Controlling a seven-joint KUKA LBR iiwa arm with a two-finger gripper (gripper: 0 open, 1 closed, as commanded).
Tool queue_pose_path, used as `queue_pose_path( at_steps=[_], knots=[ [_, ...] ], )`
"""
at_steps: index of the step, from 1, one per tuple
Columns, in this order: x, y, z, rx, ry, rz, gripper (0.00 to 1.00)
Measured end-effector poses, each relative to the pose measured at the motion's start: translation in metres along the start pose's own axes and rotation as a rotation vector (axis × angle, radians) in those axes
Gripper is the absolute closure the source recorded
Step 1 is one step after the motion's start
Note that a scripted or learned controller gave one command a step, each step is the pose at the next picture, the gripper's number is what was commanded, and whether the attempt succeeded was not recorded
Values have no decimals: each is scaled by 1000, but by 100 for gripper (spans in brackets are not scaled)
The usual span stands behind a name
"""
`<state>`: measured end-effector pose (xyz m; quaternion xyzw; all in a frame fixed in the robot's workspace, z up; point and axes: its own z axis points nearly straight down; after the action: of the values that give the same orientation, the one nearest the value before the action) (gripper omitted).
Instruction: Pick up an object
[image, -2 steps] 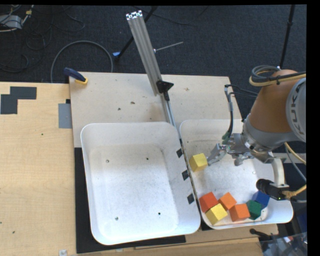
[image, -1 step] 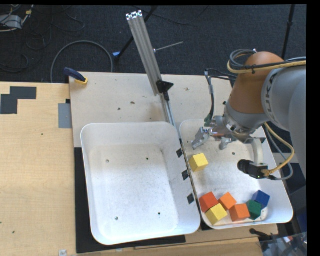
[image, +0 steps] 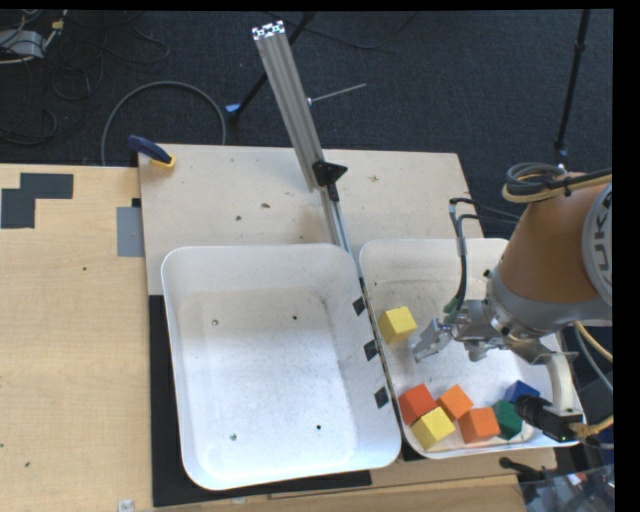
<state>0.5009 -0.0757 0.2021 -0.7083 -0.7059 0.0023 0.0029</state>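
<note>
Gripper (image: 432, 342) sits low over the right bin (image: 420, 262), its grey fingers pointing left toward the yellow cube (image: 399, 322), just beside it but apart from it. Whether it is clenched or released cannot be told; nothing shows between its tips. The arm (image: 555, 262) enters from the right, orange band above the wrist. At the right bin's near edge lie a red-orange cube (image: 416, 402), a second yellow cube (image: 434, 427), two orange cubes (image: 468, 413), a green block (image: 509, 419) and a blue block (image: 522, 392). The left bin (image: 270, 370) adjoins it
</note>
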Motion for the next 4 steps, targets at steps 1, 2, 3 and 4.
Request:
queue_pose_path(
  at_steps=[1,2,3,4],
  knots=[
    [26,71,12,-6,0,-6,0],
    [6,64,4,-5,-1,-2,0],
    [-42,77,-67,-13,-4,0,0],
    [17,36,9,6,3,-7,0]
  ],
)
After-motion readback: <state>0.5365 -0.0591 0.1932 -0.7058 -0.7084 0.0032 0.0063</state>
